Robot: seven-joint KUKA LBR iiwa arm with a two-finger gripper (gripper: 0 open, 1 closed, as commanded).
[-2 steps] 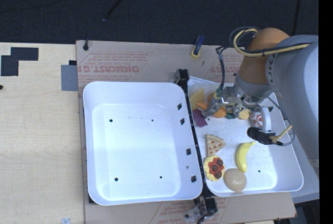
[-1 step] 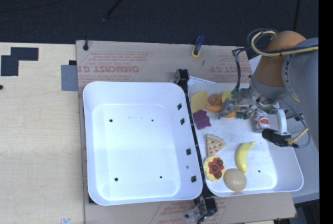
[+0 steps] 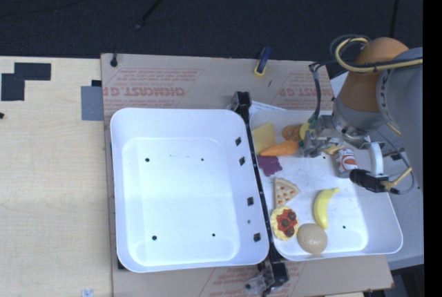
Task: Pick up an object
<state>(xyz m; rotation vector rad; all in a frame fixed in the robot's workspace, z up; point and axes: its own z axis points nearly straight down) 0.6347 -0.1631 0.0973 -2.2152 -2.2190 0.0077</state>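
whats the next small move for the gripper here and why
Probably a short drop straight down toward the orange carrot. The gripper sits low in the right bin, right beside the carrot's thick end, and nothing shows between its fingers. The banana and pizza slice lie farther off.

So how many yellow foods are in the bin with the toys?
2 for sure: a banana toward the near right of the right bin, and a cheese block at its far left. Something yellowish sits by the gripper, maybe partly hidden.
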